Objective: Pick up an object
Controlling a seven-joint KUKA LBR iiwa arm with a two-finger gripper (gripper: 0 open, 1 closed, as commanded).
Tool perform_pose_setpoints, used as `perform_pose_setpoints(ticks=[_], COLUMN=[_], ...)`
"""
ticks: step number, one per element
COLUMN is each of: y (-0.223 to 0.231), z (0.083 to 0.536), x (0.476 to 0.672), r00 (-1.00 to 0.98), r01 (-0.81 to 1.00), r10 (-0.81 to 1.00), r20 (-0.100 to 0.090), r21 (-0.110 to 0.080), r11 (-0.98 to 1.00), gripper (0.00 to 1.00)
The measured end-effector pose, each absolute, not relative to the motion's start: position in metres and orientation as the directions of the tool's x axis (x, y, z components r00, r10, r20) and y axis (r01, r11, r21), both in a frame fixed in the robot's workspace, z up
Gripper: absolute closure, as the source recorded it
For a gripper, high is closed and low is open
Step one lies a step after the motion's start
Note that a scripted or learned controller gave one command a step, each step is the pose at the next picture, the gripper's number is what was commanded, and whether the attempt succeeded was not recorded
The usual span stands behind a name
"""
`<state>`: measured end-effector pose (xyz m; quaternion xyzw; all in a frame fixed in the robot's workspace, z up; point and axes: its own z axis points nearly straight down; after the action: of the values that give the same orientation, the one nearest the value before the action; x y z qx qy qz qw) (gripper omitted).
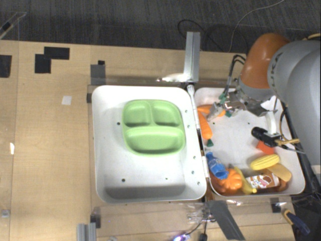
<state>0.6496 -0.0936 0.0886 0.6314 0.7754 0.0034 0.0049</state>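
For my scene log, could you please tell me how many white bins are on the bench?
2. The left bin holds a green divided plate; the right bin beside it holds the toy food, with the gripper at its far edge.

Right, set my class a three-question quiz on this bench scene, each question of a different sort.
1. True or false: the green tray lies in the left bin.
2. Which lies nearest the right bin's front wall? A) carrot B) pumpkin C) gripper
3. Fill in: the corn is coloured ____.

Key: 1 true; 2 B; 3 yellow.
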Motion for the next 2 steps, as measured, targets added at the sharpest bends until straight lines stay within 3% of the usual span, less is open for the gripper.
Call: perform_pose_setpoints(ticks=[1,2], y=[-0.156,-0.121], z=[0.120,0.104], x=[0.668,0.675], r00=[-0.094,-0.044], r01=[0.996,0.998], r10=[0.996,0.999], r20=[-0.002,-0.006], r21=[0.008,0.043], r11=[0.094,0.044], gripper=[0.00,0.00])
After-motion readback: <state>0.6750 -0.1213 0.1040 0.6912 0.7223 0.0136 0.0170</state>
